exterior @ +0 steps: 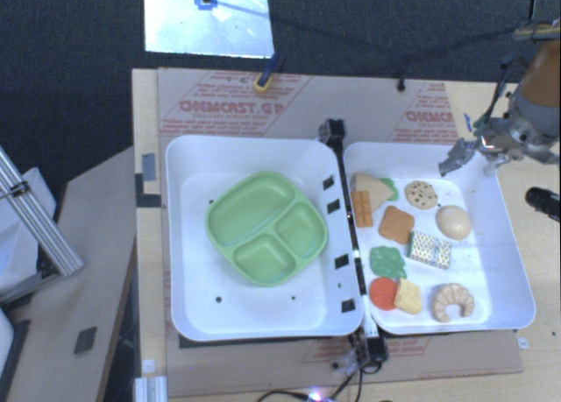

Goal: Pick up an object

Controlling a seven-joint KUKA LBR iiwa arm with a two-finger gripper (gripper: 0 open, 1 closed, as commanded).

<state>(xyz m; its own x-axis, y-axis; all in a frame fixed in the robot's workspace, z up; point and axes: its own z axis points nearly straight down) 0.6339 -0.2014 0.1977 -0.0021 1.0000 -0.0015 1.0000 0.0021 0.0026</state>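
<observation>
**Gripper waits over the far edge of the right bin**

We see the gripper above the far right corner of the right bin, low but touching nothing. We cannot tell how it is set, because it is small and blurred here.

All the toy food lies in this bin, so any piece can serve the task. The cookie is the nearest to the gripper, with the egg just beside it toward the near edge. The croissant rests near the near edge, well apart from the gripper.

The left bin holds the green tray in its middle. We judge that it waits there to receive a piece, and that no pick is begun yet.
</observation>
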